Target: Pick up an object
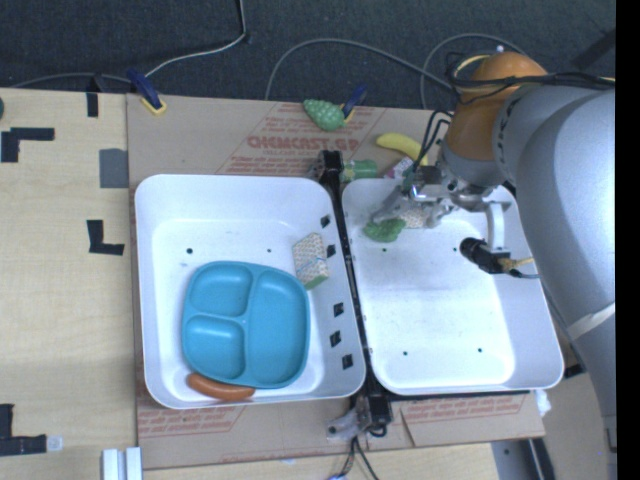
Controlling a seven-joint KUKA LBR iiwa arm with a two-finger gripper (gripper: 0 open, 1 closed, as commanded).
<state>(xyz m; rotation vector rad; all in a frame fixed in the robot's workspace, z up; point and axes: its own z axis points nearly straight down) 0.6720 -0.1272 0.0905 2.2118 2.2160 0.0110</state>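
In the right bin (450, 358) a small green object (383, 230) lies near the far left corner. My gripper (404, 206) hangs at that corner, just above and to the right of the green object and very close to it. Nothing is visibly held. The left bin (170, 208) holds a blue divided plate (246, 323), an orange sausage-shaped piece (220, 388) at the plate's near edge, and a small patterned block (312, 258) by the right wall.
The grey arm (570, 198) covers the right bin's far right side. Behind the bins on the cardboard lie a yellow banana (400, 145), a green lump (325, 114) and a small green piece (362, 169). A black clamp (330, 163) joins the bins.
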